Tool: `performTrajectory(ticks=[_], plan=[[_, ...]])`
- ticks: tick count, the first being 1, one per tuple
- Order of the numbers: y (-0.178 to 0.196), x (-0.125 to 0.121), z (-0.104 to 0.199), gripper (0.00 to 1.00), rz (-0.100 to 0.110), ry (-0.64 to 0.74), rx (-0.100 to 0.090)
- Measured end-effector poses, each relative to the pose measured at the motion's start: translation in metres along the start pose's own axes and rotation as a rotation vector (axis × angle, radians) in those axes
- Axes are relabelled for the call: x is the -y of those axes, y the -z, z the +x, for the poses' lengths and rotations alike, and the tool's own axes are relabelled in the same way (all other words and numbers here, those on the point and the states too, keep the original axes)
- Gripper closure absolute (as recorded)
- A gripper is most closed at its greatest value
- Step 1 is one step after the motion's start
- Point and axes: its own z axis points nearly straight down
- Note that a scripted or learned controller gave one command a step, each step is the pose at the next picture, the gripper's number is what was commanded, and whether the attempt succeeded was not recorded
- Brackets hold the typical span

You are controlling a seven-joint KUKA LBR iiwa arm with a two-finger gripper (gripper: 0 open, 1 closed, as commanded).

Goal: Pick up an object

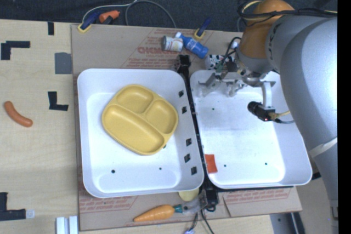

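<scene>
Yellow three-compartment plastic plate [140, 118] is seen lying flat in the left white bin [93, 172], well left of the gripper [222, 85] poised over the right white bin [285, 170].

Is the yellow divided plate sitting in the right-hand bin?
No. The yellow divided plate lies in the left bin, while the gripper is over the right bin.

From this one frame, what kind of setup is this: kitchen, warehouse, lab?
Most likely a robot grasping lab bench. A grey arm reaches over two white bins fixed on cardboard, and the items are toy props: a yellow divided plate, a carrot and a sausage.
</scene>
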Motion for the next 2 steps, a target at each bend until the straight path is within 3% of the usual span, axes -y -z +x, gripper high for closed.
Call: performTrajectory(ticks=[1, 2], plan=[[-0.011, 0.001, 0.010, 0.00, 0.003, -0.002, 0.000], [-0.009, 0.018, 0.013, 0.00, 0.000, -0.003, 0.000]])
